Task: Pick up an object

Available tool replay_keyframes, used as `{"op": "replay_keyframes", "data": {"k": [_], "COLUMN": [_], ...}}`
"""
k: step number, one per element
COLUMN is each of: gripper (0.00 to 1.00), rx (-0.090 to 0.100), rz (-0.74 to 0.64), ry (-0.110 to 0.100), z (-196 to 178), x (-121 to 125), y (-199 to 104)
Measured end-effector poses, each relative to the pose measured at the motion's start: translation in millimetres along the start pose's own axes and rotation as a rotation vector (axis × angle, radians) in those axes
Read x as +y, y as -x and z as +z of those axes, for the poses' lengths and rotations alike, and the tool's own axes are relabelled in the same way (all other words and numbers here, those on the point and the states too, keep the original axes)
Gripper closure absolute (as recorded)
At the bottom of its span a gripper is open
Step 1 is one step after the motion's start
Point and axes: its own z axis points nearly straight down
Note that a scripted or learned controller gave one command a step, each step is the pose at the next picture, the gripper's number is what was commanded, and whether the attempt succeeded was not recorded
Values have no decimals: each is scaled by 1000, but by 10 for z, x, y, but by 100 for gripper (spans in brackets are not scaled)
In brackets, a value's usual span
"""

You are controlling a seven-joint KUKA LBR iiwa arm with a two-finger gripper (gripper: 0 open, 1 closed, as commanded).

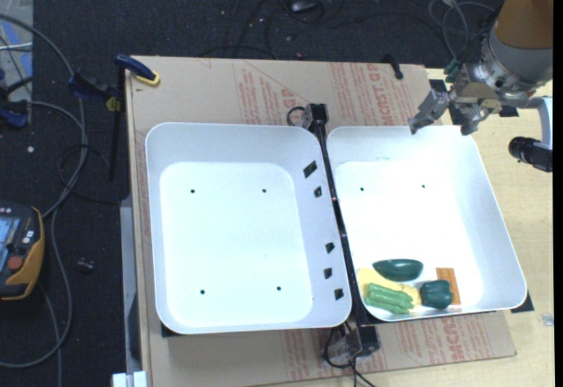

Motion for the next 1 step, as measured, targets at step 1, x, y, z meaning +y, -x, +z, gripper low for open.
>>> {"op": "replay_keyframes", "data": {"k": [1], "gripper": [0], "rx": [2], "rz": [3], "ry": [-8], "z": [733], "x": [-863], "y": [7]}}
